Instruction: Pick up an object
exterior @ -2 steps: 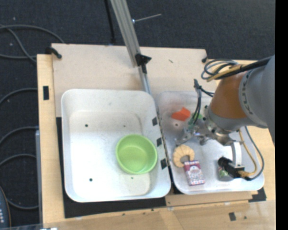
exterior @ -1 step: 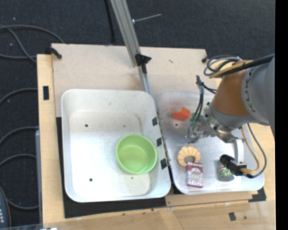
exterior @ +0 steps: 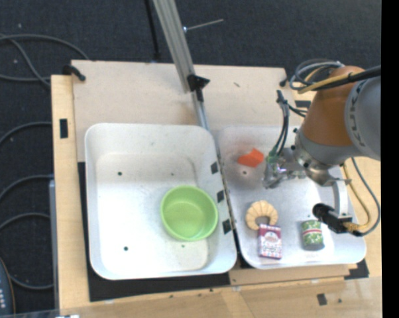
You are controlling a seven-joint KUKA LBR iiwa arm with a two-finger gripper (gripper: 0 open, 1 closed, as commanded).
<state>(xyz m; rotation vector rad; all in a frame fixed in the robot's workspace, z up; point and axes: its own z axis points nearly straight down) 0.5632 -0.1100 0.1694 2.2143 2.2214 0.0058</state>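
The right bin (exterior: 339, 247) holds an orange block (exterior: 251, 158) near its far left, a tan ring-shaped pastry (exterior: 262, 214), a red and white packet (exterior: 270, 241) and a small green can (exterior: 312, 234). My gripper (exterior: 274, 175) hangs over the bin's middle, just right of the orange block and above the pastry. Nothing shows between its tips. The orange-banded wrist (exterior: 329, 118) rises behind it at the right.
A green bowl (exterior: 189, 212) sits in the left bin (exterior: 120, 158), near its right wall. A slanted metal post (exterior: 179, 45) rises from the bench behind the bins. Cables (exterior: 358, 197) loop around the wrist over the right bin.
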